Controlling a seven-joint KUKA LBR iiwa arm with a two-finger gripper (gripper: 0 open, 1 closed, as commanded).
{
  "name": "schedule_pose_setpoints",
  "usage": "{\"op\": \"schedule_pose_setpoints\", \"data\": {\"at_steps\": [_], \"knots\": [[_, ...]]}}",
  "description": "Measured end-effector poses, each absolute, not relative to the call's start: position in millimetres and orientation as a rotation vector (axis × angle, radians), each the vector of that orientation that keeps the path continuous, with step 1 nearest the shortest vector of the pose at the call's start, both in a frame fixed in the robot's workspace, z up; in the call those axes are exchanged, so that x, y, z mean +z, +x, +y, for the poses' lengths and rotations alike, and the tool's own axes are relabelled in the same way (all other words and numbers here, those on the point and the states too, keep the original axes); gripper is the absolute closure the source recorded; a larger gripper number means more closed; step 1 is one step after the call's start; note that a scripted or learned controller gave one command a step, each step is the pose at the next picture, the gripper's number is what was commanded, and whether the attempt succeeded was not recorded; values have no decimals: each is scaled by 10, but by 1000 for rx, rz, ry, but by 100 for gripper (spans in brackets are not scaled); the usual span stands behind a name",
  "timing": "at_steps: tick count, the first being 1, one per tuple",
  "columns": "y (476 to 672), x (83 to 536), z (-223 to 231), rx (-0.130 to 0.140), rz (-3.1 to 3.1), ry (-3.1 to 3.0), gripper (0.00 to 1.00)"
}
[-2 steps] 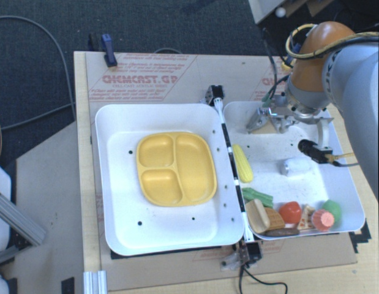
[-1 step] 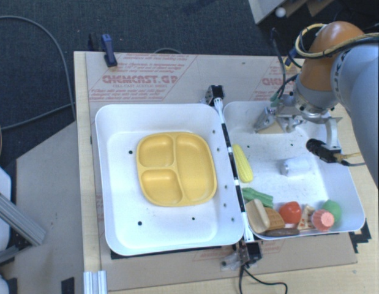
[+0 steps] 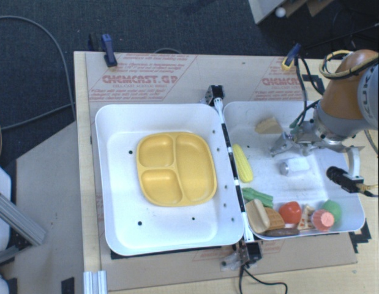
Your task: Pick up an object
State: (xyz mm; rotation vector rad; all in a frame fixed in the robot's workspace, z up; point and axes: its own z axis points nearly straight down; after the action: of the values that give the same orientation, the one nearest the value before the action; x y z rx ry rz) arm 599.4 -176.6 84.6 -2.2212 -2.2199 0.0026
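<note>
Toy food sits heaped in the right bin (image 3: 354, 222): a yellow corn cob (image 3: 242, 162) lies along that bin's left wall, a green pepper (image 3: 258, 195) just below it, then bread slices (image 3: 264, 217), a red tomato (image 3: 290, 212) and a pink and green piece (image 3: 326, 217) crowd the near wall. A tan chunk (image 3: 268, 125) rests alone toward the far wall. The pincer (image 3: 289, 152) hangs low over the bin's middle, apart from the food; open or closed, I cannot tell. Beside the right bin, the left bin (image 3: 109, 182) carries a yellow divided plate (image 3: 176, 167) on the bench (image 3: 85, 133)
</note>
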Motion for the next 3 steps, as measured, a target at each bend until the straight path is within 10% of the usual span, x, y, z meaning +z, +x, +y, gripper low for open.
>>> {"op": "schedule_pose_setpoints", "data": {"at_steps": [1, 3], "knots": [[5560, 843, -1430, 0, -2219, -2220, 0], [6569, 851, -1424, -2, -2224, -2221, 0]]}}
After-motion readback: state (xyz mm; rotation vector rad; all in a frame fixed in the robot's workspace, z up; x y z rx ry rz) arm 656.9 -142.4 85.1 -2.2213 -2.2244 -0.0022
